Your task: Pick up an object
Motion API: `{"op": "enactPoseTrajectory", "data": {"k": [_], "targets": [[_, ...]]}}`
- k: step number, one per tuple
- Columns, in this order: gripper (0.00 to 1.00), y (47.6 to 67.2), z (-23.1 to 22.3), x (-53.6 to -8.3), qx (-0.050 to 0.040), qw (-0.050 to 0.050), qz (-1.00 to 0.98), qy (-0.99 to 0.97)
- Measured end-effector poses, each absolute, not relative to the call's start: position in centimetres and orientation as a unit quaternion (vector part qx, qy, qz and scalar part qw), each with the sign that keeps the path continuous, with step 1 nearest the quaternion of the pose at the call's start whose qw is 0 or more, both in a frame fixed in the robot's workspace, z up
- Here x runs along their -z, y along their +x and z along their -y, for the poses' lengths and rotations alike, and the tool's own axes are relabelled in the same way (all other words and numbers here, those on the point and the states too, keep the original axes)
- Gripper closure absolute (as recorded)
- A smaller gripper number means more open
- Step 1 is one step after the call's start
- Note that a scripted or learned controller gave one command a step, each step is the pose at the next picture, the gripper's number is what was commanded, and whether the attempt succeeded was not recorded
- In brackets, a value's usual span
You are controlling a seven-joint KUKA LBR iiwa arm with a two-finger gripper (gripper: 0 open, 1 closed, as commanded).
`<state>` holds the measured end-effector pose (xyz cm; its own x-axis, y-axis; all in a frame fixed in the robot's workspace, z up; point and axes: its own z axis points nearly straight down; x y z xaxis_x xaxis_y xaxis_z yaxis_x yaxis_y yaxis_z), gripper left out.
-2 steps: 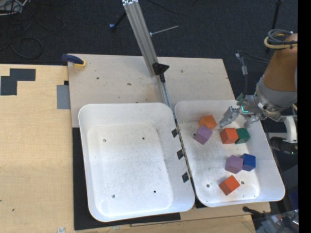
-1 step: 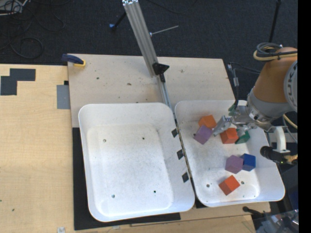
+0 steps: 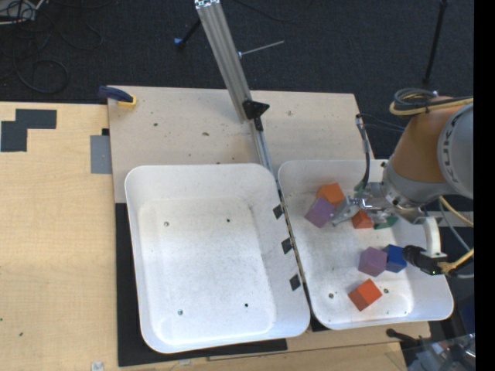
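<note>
A wooden table (image 3: 193, 130) seen from above holds two shallow white bins side by side. The left bin (image 3: 147, 188) has only small dark specks on its floor. The right bin (image 3: 433, 308) holds several small blocks. At its far left, an orange block (image 3: 331, 192) touches a purple block (image 3: 318, 212) just nearer the camera. The grey and orange arm (image 3: 429, 157) reaches in from the right, and its gripper (image 3: 360, 211) sits low over the bin, right beside a red block (image 3: 362, 221); whether the fingers are released or clenched on it cannot be told. Nearer, a second purple block (image 3: 372, 261) touches a blue block (image 3: 395, 258) on its right. A red-orange block (image 3: 365, 294) lies alone near the bin's near edge. A slanted metal rail (image 3: 224, 52) rises from the table's far side.
</note>
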<state>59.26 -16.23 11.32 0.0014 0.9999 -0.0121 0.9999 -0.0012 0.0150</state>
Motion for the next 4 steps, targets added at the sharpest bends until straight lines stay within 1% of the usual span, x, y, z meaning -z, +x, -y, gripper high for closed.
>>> {"op": "enactPoseTrajectory", "data": {"k": [1, 2, 3, 4], "targets": [[0.00, 59.7, 16.2, -11.6, -0.0049, 0.011, -0.706, 0.708], [1.00, 59.6, 16.5, -12.5, -0.0040, 0.012, -0.704, 0.710], [1.00, 59.8, 16.8, -16.7, -0.0005, 0.001, -0.706, 0.708], [1.00, 59.8, 16.9, -22.1, -0.0009, 0.002, -0.707, 0.707]]}}
